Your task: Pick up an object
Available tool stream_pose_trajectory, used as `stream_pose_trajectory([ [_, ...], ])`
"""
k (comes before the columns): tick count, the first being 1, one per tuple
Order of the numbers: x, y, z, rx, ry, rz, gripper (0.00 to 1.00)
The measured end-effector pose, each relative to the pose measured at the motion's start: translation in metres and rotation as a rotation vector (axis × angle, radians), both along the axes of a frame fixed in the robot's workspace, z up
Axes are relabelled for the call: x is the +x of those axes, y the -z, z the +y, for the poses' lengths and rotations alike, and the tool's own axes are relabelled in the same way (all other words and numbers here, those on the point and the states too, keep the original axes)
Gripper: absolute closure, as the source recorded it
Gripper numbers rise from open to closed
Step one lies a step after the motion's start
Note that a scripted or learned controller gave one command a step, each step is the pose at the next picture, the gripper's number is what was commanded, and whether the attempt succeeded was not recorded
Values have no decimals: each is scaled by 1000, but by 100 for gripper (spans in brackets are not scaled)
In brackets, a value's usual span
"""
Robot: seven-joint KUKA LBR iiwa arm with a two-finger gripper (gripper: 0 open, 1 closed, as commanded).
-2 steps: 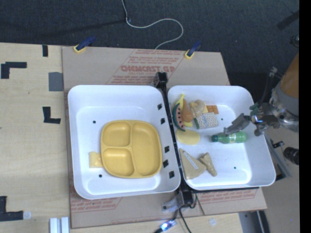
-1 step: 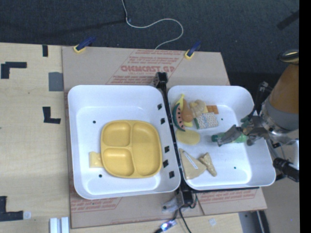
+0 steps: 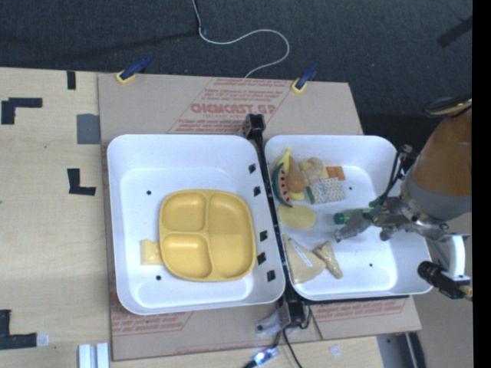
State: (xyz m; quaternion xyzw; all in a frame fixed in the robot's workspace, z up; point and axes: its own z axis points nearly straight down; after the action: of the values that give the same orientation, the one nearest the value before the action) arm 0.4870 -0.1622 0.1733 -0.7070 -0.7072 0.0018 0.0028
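The right bin (image 3: pixel 383 282) holds a heap of toy food along its left side: a watermelon slice with a banana (image 3: pixel 285 179), a tan bread-like piece (image 3: pixel 313 171), a pale speckled block (image 3: pixel 330 191), a pale yellow oval piece (image 3: pixel 298 218), and two tan wedges (image 3: pixel 316 260) near the front. My gripper (image 3: pixel 344 226) reaches in from the right, low over the bin's middle, just right of the oval piece and above the wedges. I see nothing between its dark fingertips.
The left bin (image 3: pixel 126 205) holds a yellow divided plate (image 3: pixel 207 234) with a small pale yellow piece (image 3: pixel 149 252) at its left edge. A black clip joint (image 3: pixel 253 125) sits between the bins. The arm's orange band (image 3: pixel 453 156) stands over the right bin's right rim.
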Motion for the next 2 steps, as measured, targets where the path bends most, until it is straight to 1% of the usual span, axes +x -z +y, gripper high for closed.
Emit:
stream_pose_trajectory([
  [1,-11,59,0,1,0,2,0],
  [2,-11,90,0,-2,-1,-5,0],
])
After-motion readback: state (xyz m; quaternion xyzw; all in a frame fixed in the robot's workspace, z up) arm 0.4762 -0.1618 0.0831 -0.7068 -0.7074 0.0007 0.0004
